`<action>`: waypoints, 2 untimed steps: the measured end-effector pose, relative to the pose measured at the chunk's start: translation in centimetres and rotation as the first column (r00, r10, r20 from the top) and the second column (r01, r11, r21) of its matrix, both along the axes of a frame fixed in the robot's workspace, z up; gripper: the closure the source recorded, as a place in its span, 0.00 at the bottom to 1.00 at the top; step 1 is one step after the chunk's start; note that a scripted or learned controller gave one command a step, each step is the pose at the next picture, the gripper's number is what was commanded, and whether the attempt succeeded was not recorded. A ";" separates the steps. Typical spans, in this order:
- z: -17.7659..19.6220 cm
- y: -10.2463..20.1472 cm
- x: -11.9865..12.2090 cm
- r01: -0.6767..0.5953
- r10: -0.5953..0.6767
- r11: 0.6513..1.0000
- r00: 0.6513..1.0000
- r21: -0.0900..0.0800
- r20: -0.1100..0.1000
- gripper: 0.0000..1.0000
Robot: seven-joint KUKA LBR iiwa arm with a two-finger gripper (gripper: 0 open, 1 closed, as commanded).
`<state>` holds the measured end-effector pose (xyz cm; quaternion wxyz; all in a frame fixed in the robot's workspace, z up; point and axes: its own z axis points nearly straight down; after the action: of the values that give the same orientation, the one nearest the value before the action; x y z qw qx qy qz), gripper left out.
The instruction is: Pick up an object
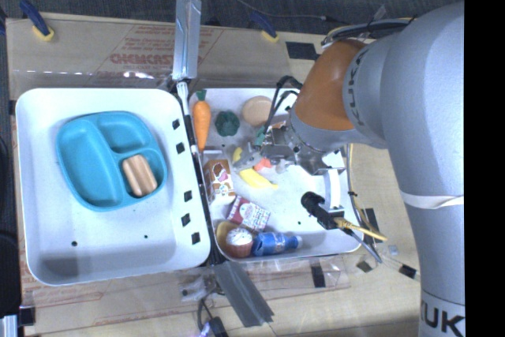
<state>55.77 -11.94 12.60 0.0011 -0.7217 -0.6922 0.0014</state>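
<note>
Gripper [267,147] low in rt bin [341,249], above yellow banana [257,178], pale, curved, claw state can't tell

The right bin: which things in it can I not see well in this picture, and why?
- Hand: the wrist covers its fingers, so their state cannot be told.
- Right bin: the arm hides its right wall and far right corner.
- Packets near the front: print too small to read.
- Round tan thing: partly behind a cable, kind unclear.
- Small bits beside the banana: too small to name.
</note>
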 end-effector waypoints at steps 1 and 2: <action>-3.4 -5.8 2.6 -0.100 0.100 0.995 0.995 0.000 0.002 0.00; -3.3 -9.1 2.3 -0.314 0.314 0.949 0.949 -0.001 0.005 0.00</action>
<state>58.06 -21.00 9.26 -0.0011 -0.6025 -0.7981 0.0001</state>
